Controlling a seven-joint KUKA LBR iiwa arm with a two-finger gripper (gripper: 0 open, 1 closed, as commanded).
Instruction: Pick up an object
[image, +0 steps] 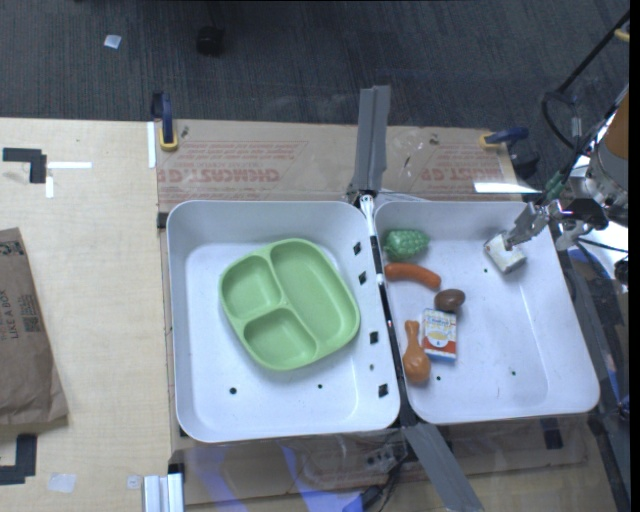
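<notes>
Camera view: two-finger gripper (517, 236), its state untellable, sits just above small white block (505, 254); lifting comes next.

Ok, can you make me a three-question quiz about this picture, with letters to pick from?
1. Where does the green plate lie?
A. left bin
B. right bin
C. on the floor

2. What colour is the long thing under the green leafy toy?
A. blue
B. orange
C. black

3. How does the small white block sit?
A. on the green plate
B. in the right bin by the tool
C. under the box

Answers: A, it fills the left bin. B, it looks orange. B, it rests near the right bin's top corner.
</notes>
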